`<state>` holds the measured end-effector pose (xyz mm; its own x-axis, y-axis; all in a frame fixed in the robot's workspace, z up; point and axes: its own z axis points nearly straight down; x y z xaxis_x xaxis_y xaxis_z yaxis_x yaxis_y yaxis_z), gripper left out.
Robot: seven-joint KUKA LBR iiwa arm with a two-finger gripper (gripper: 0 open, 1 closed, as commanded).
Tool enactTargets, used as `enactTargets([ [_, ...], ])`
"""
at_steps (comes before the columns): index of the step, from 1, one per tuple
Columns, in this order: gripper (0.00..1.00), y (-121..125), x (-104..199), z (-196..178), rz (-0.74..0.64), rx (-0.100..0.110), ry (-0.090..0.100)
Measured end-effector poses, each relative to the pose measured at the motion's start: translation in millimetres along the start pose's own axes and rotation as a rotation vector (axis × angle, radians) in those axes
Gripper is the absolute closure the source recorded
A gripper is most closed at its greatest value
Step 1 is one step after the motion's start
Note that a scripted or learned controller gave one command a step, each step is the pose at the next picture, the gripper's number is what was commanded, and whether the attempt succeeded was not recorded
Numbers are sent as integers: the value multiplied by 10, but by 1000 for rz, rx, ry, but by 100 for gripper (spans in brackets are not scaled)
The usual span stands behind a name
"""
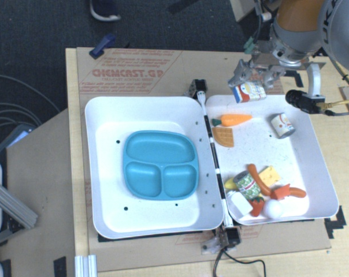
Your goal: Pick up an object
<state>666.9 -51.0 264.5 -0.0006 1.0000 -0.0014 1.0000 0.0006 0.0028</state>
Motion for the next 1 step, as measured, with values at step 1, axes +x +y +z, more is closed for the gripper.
enactTargets([
  [1,100,-2,163,6,0,3,1],
])
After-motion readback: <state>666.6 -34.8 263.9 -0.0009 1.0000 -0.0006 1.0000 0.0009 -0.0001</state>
